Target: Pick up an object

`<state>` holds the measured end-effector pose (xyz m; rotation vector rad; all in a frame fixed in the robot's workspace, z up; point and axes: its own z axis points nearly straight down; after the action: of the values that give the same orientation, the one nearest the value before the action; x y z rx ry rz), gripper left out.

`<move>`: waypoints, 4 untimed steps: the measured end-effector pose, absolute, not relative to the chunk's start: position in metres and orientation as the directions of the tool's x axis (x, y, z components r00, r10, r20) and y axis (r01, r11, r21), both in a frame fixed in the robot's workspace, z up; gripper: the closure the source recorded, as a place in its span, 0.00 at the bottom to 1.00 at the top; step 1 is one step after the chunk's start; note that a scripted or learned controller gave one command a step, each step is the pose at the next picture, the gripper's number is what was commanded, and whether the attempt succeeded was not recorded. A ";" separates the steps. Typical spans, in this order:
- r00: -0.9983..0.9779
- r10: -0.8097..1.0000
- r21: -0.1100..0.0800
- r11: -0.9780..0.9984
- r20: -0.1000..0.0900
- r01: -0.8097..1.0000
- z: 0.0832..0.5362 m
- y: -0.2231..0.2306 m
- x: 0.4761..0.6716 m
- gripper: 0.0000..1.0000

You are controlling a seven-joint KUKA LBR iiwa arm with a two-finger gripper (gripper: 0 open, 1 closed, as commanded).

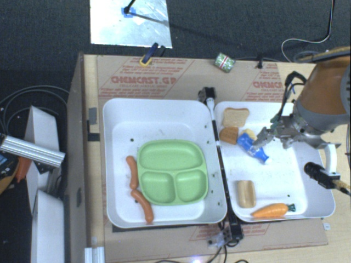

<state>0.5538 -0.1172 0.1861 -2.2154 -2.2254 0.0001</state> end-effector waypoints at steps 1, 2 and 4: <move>-0.001 1.000 0.003 0.001 -0.001 1.000 0.085 -0.132 0.567 0.00; -0.005 1.000 0.006 0.005 -0.001 1.000 0.125 -0.131 0.670 0.00; -0.001 1.000 0.001 0.001 -0.001 1.000 0.084 -0.135 0.631 0.00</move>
<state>0.6306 -0.1346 0.0841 -2.2214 -2.2236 0.0003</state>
